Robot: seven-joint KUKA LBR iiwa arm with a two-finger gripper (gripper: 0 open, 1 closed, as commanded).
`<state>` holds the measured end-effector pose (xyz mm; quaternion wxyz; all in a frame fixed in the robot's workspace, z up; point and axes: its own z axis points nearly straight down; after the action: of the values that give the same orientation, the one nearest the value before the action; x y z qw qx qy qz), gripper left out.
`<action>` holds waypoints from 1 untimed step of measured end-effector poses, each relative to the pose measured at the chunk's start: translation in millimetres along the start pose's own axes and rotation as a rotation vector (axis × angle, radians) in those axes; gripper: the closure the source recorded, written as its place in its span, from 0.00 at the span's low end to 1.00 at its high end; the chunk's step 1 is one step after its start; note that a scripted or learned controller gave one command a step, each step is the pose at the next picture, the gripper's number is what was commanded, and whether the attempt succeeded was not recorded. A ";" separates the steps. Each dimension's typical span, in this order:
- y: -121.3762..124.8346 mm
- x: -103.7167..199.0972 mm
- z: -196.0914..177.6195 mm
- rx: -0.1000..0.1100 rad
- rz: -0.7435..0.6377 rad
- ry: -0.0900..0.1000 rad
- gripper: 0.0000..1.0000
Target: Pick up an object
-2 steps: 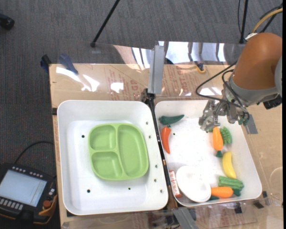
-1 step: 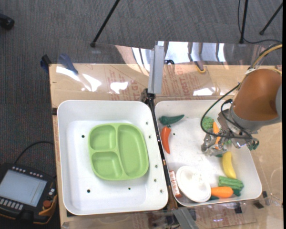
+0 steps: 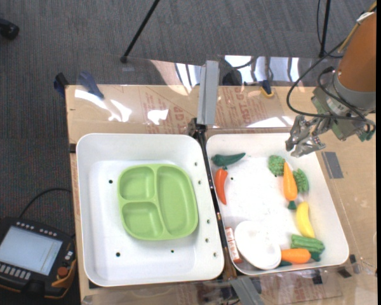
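From above, the bench carries two white bins side by side. The left bin [image 3: 89, 170] has just a green divided plate [image 3: 157, 201] lying flat near its middle, three compartments up, nothing in them. It looks like somewhere to put things, so the picking is meant to happen on the other side.

The right bin [image 3: 333, 202] holds the toy food, mostly pushed out toward the walls, with its middle left bare. A dark green pepper [image 3: 227, 159] lies near the top left corner, with a red-orange chilli [image 3: 221, 185] just below it along the left wall. Toward the right side a green leafy piece [image 3: 277, 165] sits beside an upright-lying carrot [image 3: 289, 181], and another bit of green [image 3: 301, 180] touches the carrot's far side. Below them is a yellow banana [image 3: 303, 219], then a green ridged piece [image 3: 307, 243] and a second carrot [image 3: 295, 255] near the bottom corner. A white plate [image 3: 257, 246] rests at the bottom edge.

The arm comes in from the right, and its gripper [image 3: 304, 140] hangs over the top right corner of that bin, above the rim. Nothing sits between its fingers; whether they are spread or closed I cannot tell at this angle. My guess is that it is lining up on the cluster just below: the leafy piece or the first carrot, the nearest candidates. They lie touching, so a clean pinch on one may be awkward.
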<state>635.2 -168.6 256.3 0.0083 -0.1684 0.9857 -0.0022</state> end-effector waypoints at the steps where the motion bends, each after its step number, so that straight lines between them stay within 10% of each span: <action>1: -12.6 44.1 163.5 -0.021 -0.131 0.025 1.00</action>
<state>600.6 -195.4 92.2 -0.0058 -0.2327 0.9725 0.0054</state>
